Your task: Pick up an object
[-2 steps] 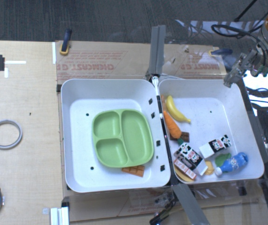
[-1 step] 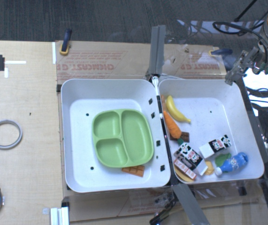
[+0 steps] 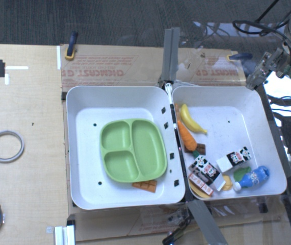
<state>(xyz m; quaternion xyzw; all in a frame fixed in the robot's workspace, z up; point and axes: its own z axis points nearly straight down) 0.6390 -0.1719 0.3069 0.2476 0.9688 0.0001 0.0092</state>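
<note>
At the far right corner, gripper [image 3: 267, 68]: it hangs over the back rim of the right bin [image 3: 237, 103], up high, touching no toy. It holds nothing. I cannot tell if it is open or shut.
Toys: they all lie in the front half of the right bin, well apart from the gripper.
Banana [image 3: 191, 119]: nearest pick. It lies flat by the wall between the two bins, with bare floor on its right side.
Carrot [image 3: 187, 138]: just in front of the banana and touching its end. A small brown block [image 3: 201, 148] sits beside it.
Cow boxes [image 3: 205, 167]: packed tight with the other small things in the front. Hard to grab just one.
Bottle [image 3: 253, 177]: blue, lying down in the front right corner, close to the wall.
Left bin [image 3: 84, 119]: it has a green plate [image 3: 133, 149] and a brown cookie [image 3: 145, 186] tucked at the plate's edge. Both look too flat to pinch.
Best way, I think: go for the banana. Come straight down over its middle. Grab it across the thin way, not the long way.
Watch out: stay off the middle wall, and do not bump the carrot.
How far along: just the start. Nothing is picked up yet.
</note>
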